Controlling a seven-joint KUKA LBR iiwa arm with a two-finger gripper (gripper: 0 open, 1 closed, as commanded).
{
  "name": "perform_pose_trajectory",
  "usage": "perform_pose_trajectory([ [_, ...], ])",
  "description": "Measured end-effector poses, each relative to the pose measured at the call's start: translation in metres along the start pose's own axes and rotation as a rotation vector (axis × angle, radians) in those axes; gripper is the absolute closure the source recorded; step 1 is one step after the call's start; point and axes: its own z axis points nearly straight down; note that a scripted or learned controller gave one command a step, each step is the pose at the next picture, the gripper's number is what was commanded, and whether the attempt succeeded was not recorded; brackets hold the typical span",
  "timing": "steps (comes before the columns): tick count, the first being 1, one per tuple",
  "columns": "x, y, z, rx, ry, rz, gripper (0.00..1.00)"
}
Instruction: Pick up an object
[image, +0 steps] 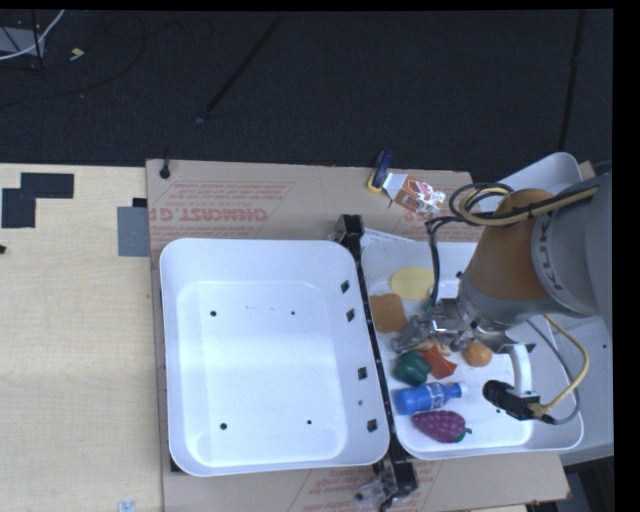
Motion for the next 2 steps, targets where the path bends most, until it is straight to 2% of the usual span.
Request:
perform_pose_trajectory([
  [1,-0.023,0.035,-0.005,-0.007,-0.002,-0.001,0.0],
  [2,0.03,0.077,-0.005,-0.01,-0.001,-0.005,0.0],
])
